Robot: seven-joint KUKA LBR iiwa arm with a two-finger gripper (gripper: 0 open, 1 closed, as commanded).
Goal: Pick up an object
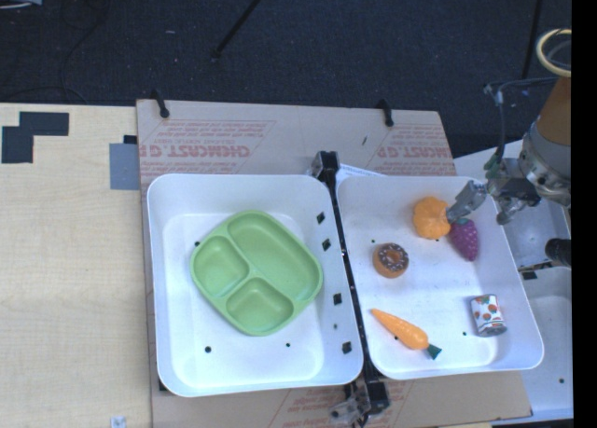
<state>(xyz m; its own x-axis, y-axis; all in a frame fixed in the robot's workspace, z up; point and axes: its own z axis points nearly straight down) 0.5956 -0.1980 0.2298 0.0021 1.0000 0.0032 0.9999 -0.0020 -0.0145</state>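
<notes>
The purple grapes (465,239) lie near the right bin's (522,342) far right wall, just beside the orange fruit (430,217). My jaws (489,200) hang spread just above them, gripping nothing. I judge this the approach: next I must descend squarely over the grapes, then close.

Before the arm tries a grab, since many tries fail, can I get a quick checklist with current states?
1. Gripper over the right bin: ok, at its upper right corner.
2. Nearest targets in place: ok, purple fruit and orange fruit lie just beside it.
3. Anything held: cannot tell.
4. Doughnut, carrot, small can apart from each other: ok.
5. Green tray out of the way: ok, in the left bin.
</notes>
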